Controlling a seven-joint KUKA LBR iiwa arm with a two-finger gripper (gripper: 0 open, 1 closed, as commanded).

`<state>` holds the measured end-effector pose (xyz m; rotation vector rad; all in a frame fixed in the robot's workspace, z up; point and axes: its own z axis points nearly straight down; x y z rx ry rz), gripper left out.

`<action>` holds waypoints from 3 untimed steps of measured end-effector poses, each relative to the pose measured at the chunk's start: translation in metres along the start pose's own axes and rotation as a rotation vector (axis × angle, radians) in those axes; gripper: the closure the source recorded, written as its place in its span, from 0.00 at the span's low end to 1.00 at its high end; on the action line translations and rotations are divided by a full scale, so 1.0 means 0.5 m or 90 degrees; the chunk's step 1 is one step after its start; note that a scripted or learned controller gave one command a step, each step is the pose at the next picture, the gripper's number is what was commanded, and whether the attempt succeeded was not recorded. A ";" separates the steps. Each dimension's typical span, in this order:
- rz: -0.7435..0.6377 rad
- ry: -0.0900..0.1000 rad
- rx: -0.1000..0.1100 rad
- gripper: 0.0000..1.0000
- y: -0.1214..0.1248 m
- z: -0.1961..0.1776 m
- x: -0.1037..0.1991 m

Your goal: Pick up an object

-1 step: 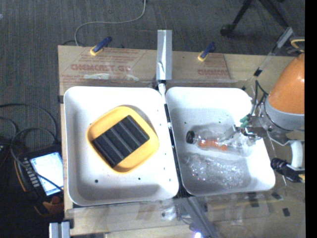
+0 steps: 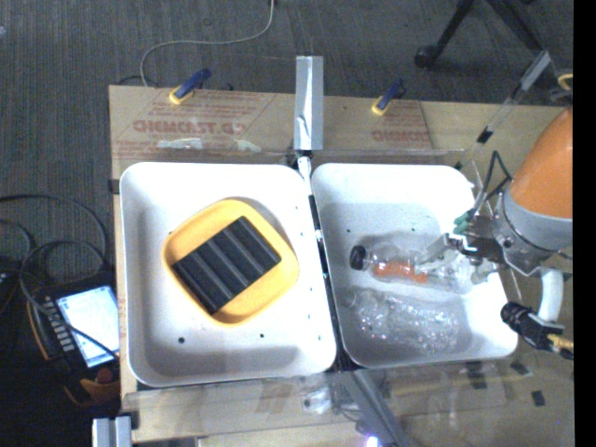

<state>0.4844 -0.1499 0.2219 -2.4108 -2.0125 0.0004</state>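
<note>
A clear plastic bottle (image 2: 402,266) with a black cap and an orange label lies on its side in the right bin (image 2: 391,194). Just in front of it rests a crumpled clear plastic piece (image 2: 405,318). A yellow object with a black ridged top (image 2: 231,259) sits in the middle of the left bin (image 2: 149,203). My gripper (image 2: 463,244) is low over the right bin's right side, at the bottle's bottom end. The grey wrist and orange band (image 2: 549,170) rise behind it and hide part of the bin's right wall.
A metal divider strip (image 2: 308,101) runs between the bins at the back. Two blue and yellow clamps (image 2: 189,85) hold the cardboard behind the bins. A tablet with cables (image 2: 84,317) lies on the floor to the left.
</note>
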 end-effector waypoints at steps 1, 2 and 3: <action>-0.003 0.000 -0.001 0.00 0.082 0.190 -0.015; -0.003 0.001 0.000 1.00 0.082 0.173 -0.014; -0.003 0.000 0.000 0.00 0.082 0.173 -0.014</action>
